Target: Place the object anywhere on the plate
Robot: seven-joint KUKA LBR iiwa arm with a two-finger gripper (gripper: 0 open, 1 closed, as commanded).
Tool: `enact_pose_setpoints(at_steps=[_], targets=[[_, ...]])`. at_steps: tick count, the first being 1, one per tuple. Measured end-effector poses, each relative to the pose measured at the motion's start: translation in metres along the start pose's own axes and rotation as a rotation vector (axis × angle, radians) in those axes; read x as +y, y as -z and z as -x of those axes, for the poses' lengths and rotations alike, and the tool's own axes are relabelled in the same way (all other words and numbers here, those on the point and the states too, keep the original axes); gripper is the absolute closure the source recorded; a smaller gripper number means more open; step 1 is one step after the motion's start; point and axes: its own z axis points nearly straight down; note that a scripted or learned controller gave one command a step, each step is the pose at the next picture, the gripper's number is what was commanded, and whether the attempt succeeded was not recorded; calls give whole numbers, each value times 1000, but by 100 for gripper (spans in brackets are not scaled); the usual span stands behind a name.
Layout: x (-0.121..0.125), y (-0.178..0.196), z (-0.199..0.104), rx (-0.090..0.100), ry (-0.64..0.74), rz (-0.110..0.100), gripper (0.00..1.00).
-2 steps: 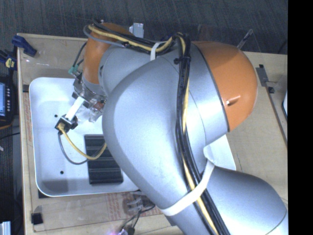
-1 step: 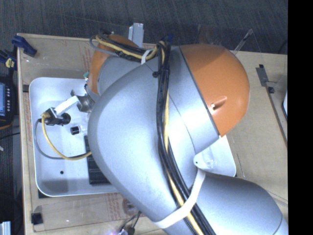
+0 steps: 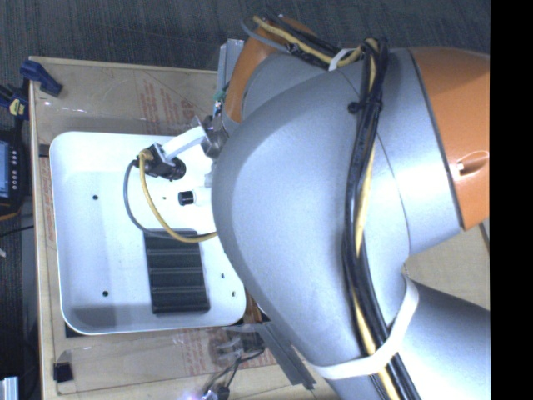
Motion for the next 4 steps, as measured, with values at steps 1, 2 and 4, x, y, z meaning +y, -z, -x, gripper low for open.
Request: enact_pose_setpoints(at_steps=[1, 2, 4], targets=[[-97, 29, -43, 2, 79, 0, 100], [-37, -1, -54, -1, 4, 3, 100], [4, 165, -37, 2, 95, -2, 0]])
